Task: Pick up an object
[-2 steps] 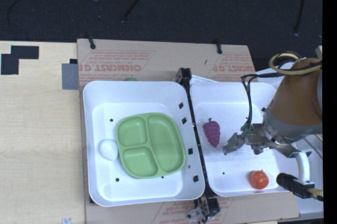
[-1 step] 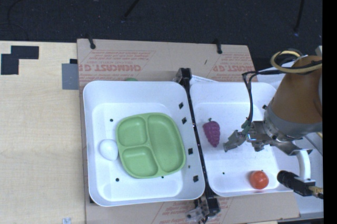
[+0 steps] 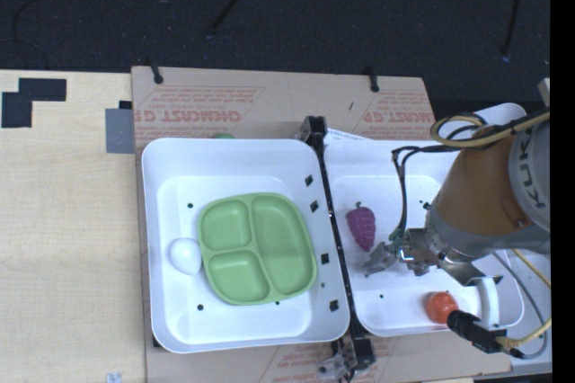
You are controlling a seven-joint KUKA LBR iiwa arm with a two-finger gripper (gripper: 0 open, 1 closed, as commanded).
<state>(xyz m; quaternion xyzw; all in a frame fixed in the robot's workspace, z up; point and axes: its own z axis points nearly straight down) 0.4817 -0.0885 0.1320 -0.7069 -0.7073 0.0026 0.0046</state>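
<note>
A purple bunch of grapes (image 3: 361, 226) lies in the right bin (image 3: 386, 161), near its left side. An orange-red round object (image 3: 440, 307) rests near that bin's front right corner. My gripper (image 3: 381, 259) hangs over the right bin, just below and right of the grapes, with its fingers pointing left. Nothing shows between the fingers. The arm's orange band (image 3: 481, 188) covers the bin's right part.
The left bin (image 3: 171, 165) bears a green divided plate (image 3: 256, 247) and a white egg-like ball (image 3: 186, 255) to its left. A black divider (image 3: 328, 237) runs between the bins. Cables (image 3: 458, 128) loop over the arm.
</note>
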